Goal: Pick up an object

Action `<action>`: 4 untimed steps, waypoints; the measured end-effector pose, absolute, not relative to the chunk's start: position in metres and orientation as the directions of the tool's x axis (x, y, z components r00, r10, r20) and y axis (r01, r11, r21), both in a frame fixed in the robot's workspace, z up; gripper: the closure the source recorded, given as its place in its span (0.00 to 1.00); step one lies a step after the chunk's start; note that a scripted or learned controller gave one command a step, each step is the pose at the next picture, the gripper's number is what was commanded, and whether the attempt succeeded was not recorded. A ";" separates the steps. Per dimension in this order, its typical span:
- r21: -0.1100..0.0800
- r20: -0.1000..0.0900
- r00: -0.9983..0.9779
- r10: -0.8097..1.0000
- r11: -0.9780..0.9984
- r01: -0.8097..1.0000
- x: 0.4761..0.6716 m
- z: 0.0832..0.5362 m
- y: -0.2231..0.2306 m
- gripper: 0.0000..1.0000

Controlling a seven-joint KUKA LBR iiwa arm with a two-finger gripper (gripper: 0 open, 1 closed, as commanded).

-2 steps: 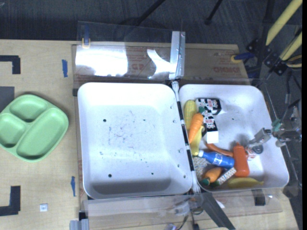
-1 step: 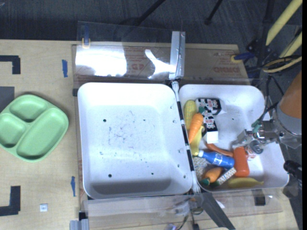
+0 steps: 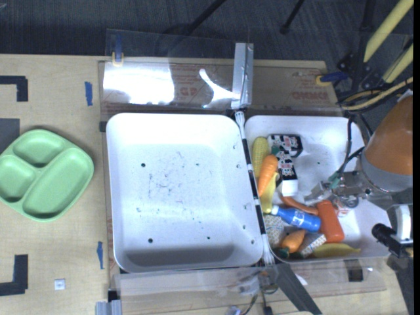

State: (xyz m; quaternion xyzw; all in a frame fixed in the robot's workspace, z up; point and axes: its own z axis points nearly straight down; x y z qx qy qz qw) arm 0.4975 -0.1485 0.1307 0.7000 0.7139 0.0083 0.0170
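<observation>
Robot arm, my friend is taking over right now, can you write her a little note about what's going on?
Gripper: low over the right bin, near the pile; finger state unclear, nothing seen held.
Things: all crowd the right bin's left side: blue bottle, orange carrot, yellow corn, orange-red tube. Left bin and green divided plate sit to the left.
Done: no pick visible.
Left: grasp one object and lift.

Right bin (image 3: 315,126): objects heaped along its left and near sides. Yellow corn (image 3: 260,151) lies lengthwise by the left wall. An orange carrot (image 3: 267,174) is just beside it. A black-and-white tube (image 3: 287,159) lies beside them. A blue bottle (image 3: 298,218), tilted, touches an orange-red cylinder (image 3: 331,220). A yellow banana (image 3: 336,249) lies at the near edge.
</observation>
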 end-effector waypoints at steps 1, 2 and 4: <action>0.001 -0.001 0.082 0.997 -0.082 0.997 0.532 0.169 -0.199 0.00; 0.003 0.007 0.170 0.985 -0.170 0.985 0.523 0.096 -0.200 0.00; 0.017 0.009 0.182 0.983 -0.182 0.983 0.508 0.101 -0.205 1.00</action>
